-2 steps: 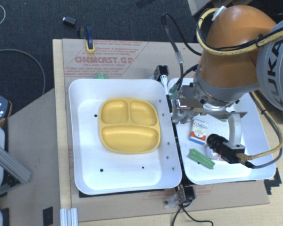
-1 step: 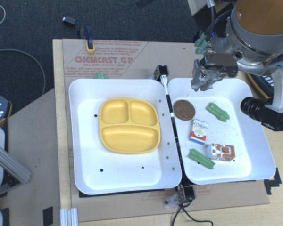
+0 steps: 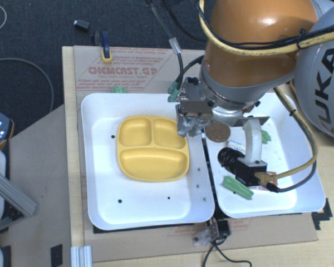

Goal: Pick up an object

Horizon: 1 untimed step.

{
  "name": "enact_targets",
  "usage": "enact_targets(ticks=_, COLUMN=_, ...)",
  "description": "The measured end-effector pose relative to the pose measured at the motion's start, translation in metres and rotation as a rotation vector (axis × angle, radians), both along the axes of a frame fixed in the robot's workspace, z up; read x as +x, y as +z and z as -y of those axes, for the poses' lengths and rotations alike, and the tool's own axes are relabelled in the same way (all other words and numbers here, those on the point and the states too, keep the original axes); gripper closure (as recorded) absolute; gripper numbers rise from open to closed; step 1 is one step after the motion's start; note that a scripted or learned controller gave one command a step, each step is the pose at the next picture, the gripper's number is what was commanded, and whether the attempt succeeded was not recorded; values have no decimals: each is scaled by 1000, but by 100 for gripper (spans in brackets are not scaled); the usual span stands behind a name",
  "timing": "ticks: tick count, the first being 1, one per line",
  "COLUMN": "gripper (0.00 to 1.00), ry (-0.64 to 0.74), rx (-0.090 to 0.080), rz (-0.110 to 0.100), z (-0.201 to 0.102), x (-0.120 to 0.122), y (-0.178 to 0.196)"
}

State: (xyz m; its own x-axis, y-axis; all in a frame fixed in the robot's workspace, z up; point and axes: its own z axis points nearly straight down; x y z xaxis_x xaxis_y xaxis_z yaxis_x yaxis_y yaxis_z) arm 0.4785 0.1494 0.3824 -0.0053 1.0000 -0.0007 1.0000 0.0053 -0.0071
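Note:
A yellow divided plate [image 3: 153,148] lies in the left bin [image 3: 100,193], toward its upper right. My gripper [image 3: 187,127] hangs low over the plate's upper right corner, close to the wall between the two bins. In the right bin [image 3: 300,199], a brown disc [image 3: 217,132] lies just right of the gripper, partly hidden by the wrist. A green stick-like piece [image 3: 237,186] rests near the bin's front. The arm's large orange and grey body hides much of the right bin.
A white bracket [image 3: 254,141] and a black part with a yellow cable [image 3: 240,169] hang over the right bin, seemingly attached to the arm. Small green bits [image 3: 265,136] lie by the bracket. Cardboard [image 3: 128,65] sits under both bins.

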Motion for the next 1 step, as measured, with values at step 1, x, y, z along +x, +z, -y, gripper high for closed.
enact_targets(ticks=1, gripper=100, ry=-12, rx=-2, rz=-2, z=60, x=0, y=-72)
